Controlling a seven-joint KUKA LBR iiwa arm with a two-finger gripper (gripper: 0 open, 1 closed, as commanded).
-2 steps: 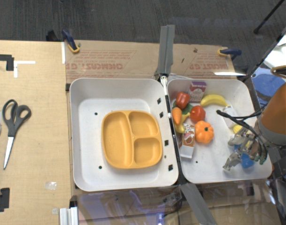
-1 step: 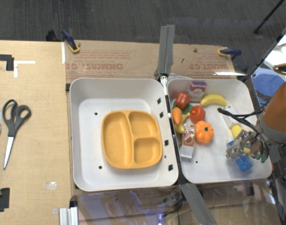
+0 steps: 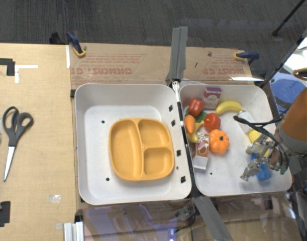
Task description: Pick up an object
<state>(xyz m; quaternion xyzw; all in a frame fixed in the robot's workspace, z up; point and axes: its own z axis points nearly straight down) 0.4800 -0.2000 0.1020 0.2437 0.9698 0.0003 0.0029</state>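
White plastic on both sides: left bin (image 3: 88, 149) carrying a yellow divided plate (image 3: 141, 148) dead centre, right bin (image 3: 218, 185) crowded with toy food along its left wall. Grey arm reaching in from the right, orange band (image 3: 298, 122) at the frame edge, gripper (image 3: 254, 164) low over the right bin's near-right corner. Cables and wrist hardware cluttering that spot, so finger spacing impossible to judge from up here. Something blue (image 3: 264, 173) just beside the tool, possibly touching, maybe the target; too small and hidden to name.

Candidates elsewhere: yellow banana (image 3: 227, 107) toward the far wall, red tomato (image 3: 212, 121) near it, orange pumpkin (image 3: 219, 141) just below, red pepper (image 3: 195, 106) and carrot (image 3: 190, 123) hugging the divider, small carton (image 3: 201, 148) lying alongside, purple box (image 3: 212, 95) at the back. Pile bunched left, leaving the right half open for a clean descent. Looks like a grasp attempt near the corner, nothing lifted yet.

Scissors (image 3: 13, 129) idle on the wooden bench, well apart.
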